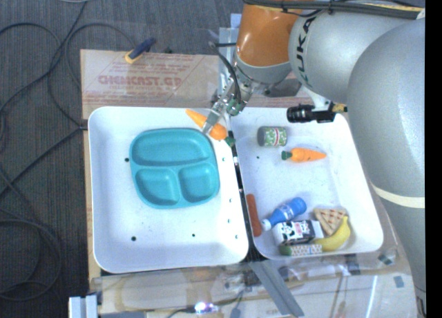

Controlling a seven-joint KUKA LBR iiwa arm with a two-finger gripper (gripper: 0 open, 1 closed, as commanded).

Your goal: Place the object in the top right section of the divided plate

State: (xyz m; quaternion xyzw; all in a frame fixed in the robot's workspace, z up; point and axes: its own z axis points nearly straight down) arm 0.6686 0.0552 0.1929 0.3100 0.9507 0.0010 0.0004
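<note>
A teal divided plate [142, 145] lies in the left white bin [110, 240], with one wide section at the back and two smaller ones in front. My gripper [211, 122] hangs over the bin's back right corner, just beyond the plate's right end. Its thin fingers are shut on an orange carrot-shaped piece [196, 117], which sticks out to the left and right of the fingertips. The grey arm and its orange band [273, 19] rise behind.
The right bin [359, 171] holds a green can [272, 136], an orange toy carrot [302, 155], a brown sausage [253, 214], a blue bottle [286, 211], a small carton [298, 231], a banana [333, 240] and a waffle wedge [331, 218]. Cardboard [138, 81] lies behind the bins.
</note>
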